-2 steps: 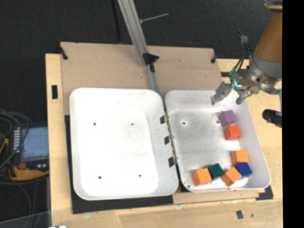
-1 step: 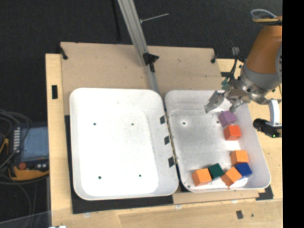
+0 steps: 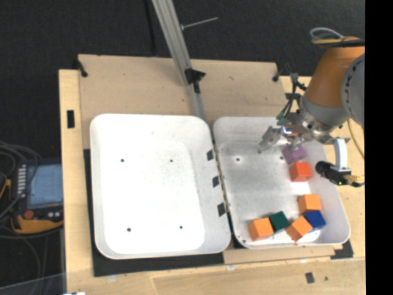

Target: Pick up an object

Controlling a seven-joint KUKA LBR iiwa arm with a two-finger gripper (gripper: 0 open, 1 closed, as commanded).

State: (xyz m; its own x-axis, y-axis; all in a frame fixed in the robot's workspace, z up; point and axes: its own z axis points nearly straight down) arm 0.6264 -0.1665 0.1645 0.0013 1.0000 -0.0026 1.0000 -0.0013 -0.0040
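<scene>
Reaching in from the upper right of the frame, the arm (image 3: pixel 331 85) hangs its end effector (image 3: pixel 284 139) over the upper part of the right bin (image 3: pixel 245 183); I cannot tell how it is set. A purple block (image 3: pixel 291 152) sits just beneath it, an orange block (image 3: pixel 300 171) just below that. More blocks cluster at the bin's lower right: orange (image 3: pixel 261 228), green (image 3: pixel 279 220), orange (image 3: pixel 300 227), blue (image 3: pixel 314 219), orange (image 3: pixel 309 203). The left bin (image 3: pixel 153 183) lies beside it on the bench (image 3: pixel 135 85).
</scene>
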